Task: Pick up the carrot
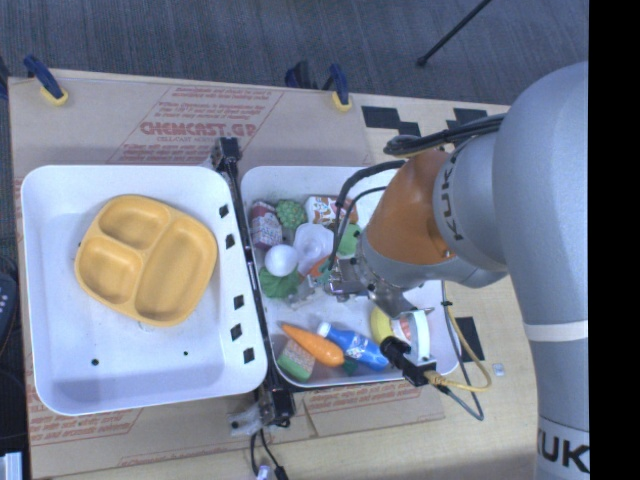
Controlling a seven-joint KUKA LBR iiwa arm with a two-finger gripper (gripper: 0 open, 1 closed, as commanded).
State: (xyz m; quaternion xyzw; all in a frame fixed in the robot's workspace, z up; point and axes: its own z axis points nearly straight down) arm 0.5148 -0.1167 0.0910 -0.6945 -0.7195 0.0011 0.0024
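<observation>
You see the grey arm (540,218) filling the right side of the view, its orange band (405,213) bent down over the right bin (262,183). The tabletop (120,118) under both bins is covered in printed cardboard, held by blue clamps (45,80) along its far edge.

The left bin (50,368) carries one item: a yellow divided plate (145,258), lying flat toward the bin's far half.

The right bin is crowded. The hand (350,283) sits low over the middle of the clutter, below the orange band. You cannot tell whether the hand is spread or pressed together, because the wrist hides it from above.

Locate the carrot (315,345) near the front wall of the right bin, lying flat, pointed end toward the right. It is apart from the hand. A blue bottle (355,346) lies just beside its tip, a yellow item (381,325) sits beyond that, and a white ball (281,260) rests farther back, near the left wall.
</observation>
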